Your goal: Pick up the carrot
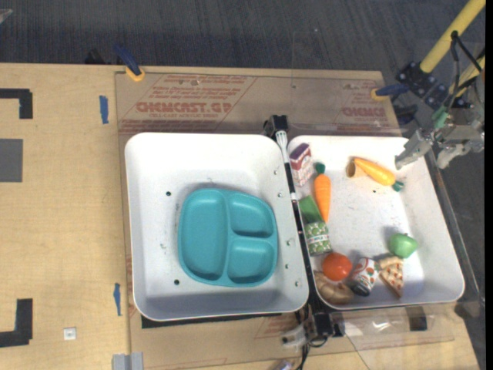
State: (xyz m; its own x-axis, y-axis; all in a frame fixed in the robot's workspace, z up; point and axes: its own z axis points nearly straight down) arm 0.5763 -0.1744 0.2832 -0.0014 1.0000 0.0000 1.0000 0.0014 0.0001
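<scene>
The carrot (322,196) is orange with a small green top and lies lengthwise near the left wall of the right bin (431,206), top pointing to the far side. My gripper (424,156) hovers over the bin's far right corner, well to the right of the carrot and apart from it. Its two fingers stand apart, open, with nothing between them. A yellow-orange toy vegetable (373,170) lies between the gripper and the carrot.
Beside the carrot are a small milk carton (300,161) and a green bottle (314,227). A tomato (336,267), a pizza slice (391,274) and a green fruit (402,245) crowd the bin's near end. The left bin (146,206) holds a teal divided plate (229,237).
</scene>
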